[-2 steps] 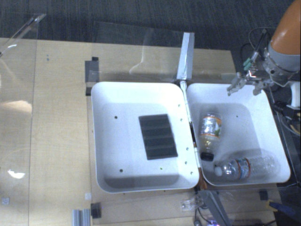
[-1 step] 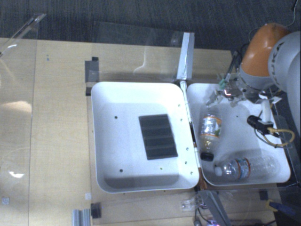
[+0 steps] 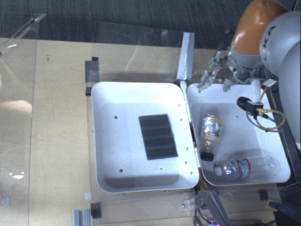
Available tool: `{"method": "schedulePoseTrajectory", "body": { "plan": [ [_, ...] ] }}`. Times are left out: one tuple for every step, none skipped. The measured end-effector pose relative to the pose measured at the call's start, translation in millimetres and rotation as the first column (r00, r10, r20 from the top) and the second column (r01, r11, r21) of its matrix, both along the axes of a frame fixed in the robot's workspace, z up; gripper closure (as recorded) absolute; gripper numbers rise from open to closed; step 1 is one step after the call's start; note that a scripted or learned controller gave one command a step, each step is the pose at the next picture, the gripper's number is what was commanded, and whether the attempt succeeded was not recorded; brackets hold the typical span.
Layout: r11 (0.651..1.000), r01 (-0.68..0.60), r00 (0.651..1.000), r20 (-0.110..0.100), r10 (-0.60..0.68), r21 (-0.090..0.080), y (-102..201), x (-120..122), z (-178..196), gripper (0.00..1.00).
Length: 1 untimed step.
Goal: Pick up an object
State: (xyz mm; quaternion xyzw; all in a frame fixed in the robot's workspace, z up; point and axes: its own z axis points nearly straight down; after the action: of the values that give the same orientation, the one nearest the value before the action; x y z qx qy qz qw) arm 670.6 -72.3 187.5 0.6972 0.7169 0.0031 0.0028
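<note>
The gripper [image 3: 215,81] hung over the back edge of the right bin [image 3: 235,108], and I could not tell how it was set. It held nothing I could see. Below it, 2 plastic bottles lay in that bin: the black-capped bottle [image 3: 209,132] near the left wall, the clear bottle [image 3: 244,167] along the front. A ridged black pad [image 3: 158,136] lay in the left bin [image 3: 110,107].

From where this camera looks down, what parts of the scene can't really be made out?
- The pincer: small and blurred at the right bin's far edge, so open or shut is unclear.
- The arm: cut off by the view's top and right edges.
- The clear bottle: see-through against white, its outline faint and label unreadable.
- The second bottle's label: too blurred to read.
</note>
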Motion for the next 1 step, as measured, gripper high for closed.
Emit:
{"method": "schedulePoseTrajectory", "body": {
  "plan": [
    [0.993,0.120,0.993,-0.001,-0.120,0.001,2.3,-0.3,-0.5,0.00]
  ]
}}
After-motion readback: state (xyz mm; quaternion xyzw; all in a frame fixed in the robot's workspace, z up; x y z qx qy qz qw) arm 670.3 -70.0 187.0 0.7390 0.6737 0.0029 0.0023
